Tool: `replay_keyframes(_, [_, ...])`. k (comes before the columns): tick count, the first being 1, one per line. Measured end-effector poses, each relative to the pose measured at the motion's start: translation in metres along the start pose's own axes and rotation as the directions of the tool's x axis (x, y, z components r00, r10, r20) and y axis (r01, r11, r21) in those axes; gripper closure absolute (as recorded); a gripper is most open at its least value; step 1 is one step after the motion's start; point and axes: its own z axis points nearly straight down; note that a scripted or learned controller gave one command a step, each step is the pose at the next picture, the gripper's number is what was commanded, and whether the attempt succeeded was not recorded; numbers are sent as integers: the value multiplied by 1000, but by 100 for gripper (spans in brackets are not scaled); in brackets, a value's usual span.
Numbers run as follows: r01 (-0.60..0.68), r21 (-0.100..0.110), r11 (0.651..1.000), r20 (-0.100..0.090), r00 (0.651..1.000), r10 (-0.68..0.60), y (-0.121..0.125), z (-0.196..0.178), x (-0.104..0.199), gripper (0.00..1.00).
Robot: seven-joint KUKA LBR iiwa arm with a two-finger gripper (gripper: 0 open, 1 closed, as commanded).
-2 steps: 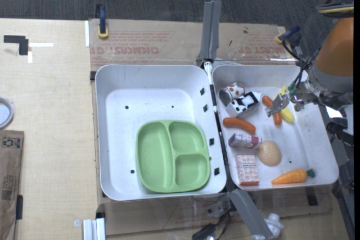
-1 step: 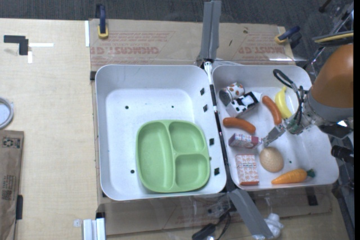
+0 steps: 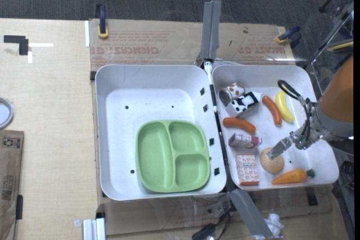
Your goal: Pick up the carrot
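Carrot of orange plastic with a green tip (image 3: pixel 292 176) lies near the front edge of the right white bin (image 3: pixel 318 99), beside a tan round roll (image 3: pixel 272 163). Above the roll hovers the hand (image 3: pixel 279 149); whether it is open or closed, I cannot tell.

The arm (image 3: pixel 343 101) is cut off at the right edge.

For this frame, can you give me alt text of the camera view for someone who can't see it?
The arm's gripper hangs low in the right bin, over a tan round item just left of the carrot, among other toy foods. The left bin holds a green divided plate.
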Motion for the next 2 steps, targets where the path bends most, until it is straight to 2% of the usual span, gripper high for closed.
replay_keyframes(1, [266,-5,964,4,964,-266,-17,39,-35,0])
replay_keyframes(2, [531,-2,847,5,847,-531,52,-68,-69,0])
